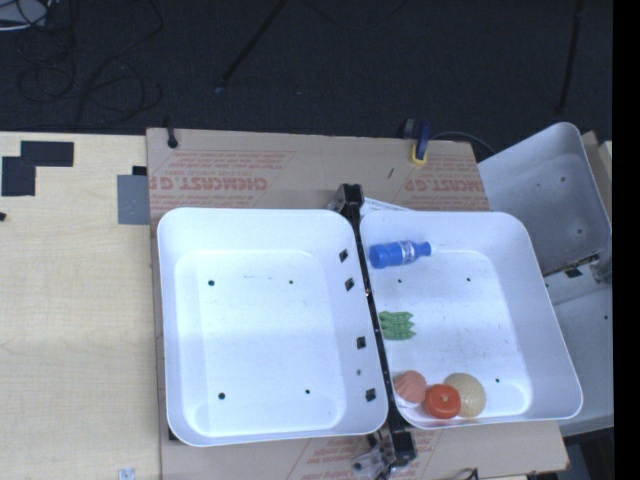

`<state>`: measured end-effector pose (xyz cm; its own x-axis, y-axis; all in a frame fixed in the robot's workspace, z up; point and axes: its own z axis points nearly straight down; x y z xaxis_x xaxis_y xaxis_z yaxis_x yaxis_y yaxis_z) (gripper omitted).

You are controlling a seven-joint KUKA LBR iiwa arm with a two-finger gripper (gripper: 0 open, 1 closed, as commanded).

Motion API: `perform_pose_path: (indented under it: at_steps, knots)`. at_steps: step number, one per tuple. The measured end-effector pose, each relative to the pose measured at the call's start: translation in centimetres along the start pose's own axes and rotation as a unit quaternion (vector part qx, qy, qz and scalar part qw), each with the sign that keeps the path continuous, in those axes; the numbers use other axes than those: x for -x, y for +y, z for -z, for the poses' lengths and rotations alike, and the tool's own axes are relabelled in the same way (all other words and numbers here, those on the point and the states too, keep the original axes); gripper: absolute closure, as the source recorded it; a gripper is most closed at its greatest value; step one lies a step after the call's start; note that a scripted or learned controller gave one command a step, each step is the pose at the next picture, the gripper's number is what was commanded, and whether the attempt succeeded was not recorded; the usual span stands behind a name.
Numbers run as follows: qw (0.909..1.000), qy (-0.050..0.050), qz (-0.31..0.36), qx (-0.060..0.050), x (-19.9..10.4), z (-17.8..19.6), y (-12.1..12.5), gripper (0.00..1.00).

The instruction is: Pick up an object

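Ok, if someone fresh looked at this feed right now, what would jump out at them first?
Probably the two shallow white bins side by side, because the right bin holds all the small things. A blue plastic bottle lies on its side near that bin's far left corner, with a small green ridged piece nearer the middle of its left wall. In its near corner, a red round cap-like piece huddles between a pinkish round piece and a pale tan one.

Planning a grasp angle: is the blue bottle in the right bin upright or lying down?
Lying down. The blue bottle rests on its side near the right bin's far wall, cap end toward the view's right.
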<state>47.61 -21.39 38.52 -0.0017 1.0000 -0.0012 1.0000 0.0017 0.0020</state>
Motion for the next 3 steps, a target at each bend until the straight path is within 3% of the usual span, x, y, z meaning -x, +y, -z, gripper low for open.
perform_pose_path:
  at_steps: [1, 3]
  knots:
    - [1.0, 0.001, -0.001, -0.003, -0.07, -2.42, -0.02, 1.0]
    - [1.0, 0.0, -0.002, -0.001, -0.07, -2.98, 0.0, 1.0]
